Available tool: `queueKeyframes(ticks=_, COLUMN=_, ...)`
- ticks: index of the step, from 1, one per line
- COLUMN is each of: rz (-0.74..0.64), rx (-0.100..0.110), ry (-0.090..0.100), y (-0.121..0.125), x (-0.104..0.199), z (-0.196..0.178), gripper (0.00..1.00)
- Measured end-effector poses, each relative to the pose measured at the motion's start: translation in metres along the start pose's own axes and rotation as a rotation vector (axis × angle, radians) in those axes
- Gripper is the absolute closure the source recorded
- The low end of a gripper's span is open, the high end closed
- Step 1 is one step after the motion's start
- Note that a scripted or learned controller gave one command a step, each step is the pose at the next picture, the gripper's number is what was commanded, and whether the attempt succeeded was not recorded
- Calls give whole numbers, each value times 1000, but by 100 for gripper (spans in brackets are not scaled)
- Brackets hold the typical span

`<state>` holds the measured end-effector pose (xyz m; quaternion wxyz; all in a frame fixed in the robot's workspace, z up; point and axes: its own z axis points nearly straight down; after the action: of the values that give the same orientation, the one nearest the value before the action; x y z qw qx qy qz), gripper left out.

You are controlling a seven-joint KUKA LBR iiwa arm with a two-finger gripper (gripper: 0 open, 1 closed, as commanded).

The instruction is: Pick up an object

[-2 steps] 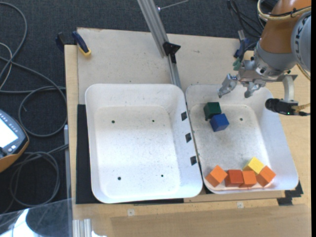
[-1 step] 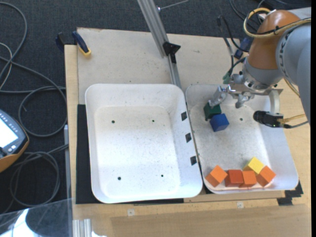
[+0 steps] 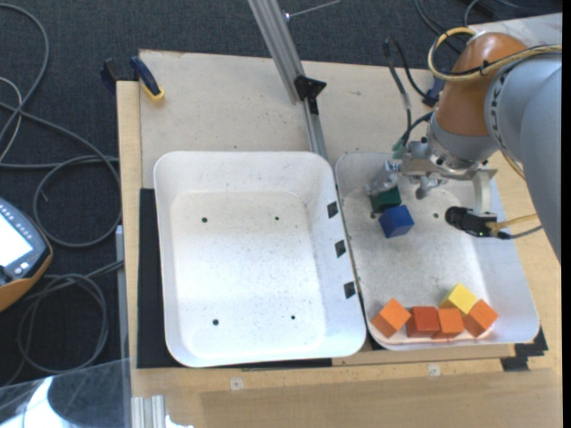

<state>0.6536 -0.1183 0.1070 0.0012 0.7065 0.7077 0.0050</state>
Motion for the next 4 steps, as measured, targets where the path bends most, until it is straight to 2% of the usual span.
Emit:
queueKeyframes(ticks=1, rz=1, rx=9, ry=-3, y=-3, x=-1, z=-4, gripper=100)
queueKeyframes(ticks=2, rz=0, rx=1, ry=-6, y=3, x=-1, z=-69, gripper=100)
queueKeyframes(ticks=4, rz=0, rx=2, ry=-6, y=9, x=-10, z=-168, gripper=100)
